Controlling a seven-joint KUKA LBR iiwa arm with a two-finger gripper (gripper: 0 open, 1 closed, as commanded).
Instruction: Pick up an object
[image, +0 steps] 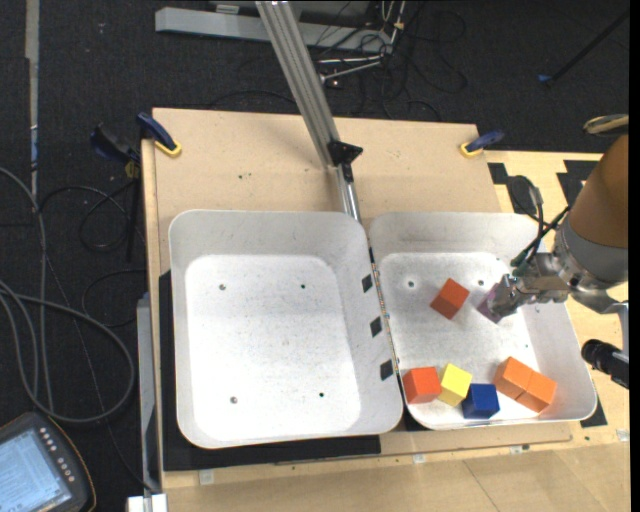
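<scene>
Gripper (503, 300) is seen over the right bin (480, 235).
Jaw state cannot be told; a purple object (489, 306) lies at its 8 o'clock.

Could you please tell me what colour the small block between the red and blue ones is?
Yellow: the small yellow cube shows clearly in the camera view.

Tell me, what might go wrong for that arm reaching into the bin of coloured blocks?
The end effector sits low in the right bin, right by a purple object and near an orange block; it might nudge one away rather than catch it. The blocks along the near wall, the red-orange block, yellow block and blue block, sit tightly together, so grabbing just one looks tricky.
</scene>
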